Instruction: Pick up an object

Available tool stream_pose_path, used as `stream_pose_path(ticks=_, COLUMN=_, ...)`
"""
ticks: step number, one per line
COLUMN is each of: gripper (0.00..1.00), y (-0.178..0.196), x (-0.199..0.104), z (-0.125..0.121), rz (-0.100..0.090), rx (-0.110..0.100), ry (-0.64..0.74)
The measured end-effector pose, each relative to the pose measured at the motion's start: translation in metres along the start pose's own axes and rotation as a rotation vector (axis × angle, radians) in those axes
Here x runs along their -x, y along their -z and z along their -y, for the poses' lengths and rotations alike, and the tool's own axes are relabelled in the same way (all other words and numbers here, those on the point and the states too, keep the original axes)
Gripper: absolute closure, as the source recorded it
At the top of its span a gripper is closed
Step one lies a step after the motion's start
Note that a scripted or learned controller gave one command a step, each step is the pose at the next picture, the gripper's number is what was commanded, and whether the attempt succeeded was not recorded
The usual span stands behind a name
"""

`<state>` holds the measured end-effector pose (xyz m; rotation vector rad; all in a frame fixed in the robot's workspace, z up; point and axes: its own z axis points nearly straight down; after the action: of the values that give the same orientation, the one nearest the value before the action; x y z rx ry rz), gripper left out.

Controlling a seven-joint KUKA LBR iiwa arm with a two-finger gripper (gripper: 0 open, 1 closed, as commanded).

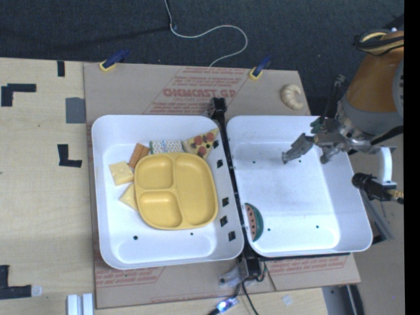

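A: So, how much room in the right bin (328, 231)?

B: Plenty; its floor lies bare apart from a watermelon slice (254, 220) against the left wall.

A: And the gripper (293, 152)?

B: Over the far right part, fingers apparently spread, nothing between them.

A: Left bin (111, 241)?

B: Crowded: a yellow divided plate (176, 190) with small toy foods (138, 155) tucked behind it.

Your arm (375, 87) comes in from 3 o'clock, its wrist bent down. Your gripper (295, 151) points toward 9 o'clock, tilted low, holding nothing visible.
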<state>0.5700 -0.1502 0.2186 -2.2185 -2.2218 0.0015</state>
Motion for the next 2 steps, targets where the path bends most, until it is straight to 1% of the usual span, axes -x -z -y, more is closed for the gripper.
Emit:
stream_pose_path(ticks=1, gripper=0.00, y=-0.063, x=-0.006, z=0.000, rz=0.000, rx=-0.004, ry=0.000)
stream_pose_path(ticks=2, gripper=0.00, y=-0.115, x=-0.016, z=0.004, rz=0.000, rx=-0.004, ry=0.000)
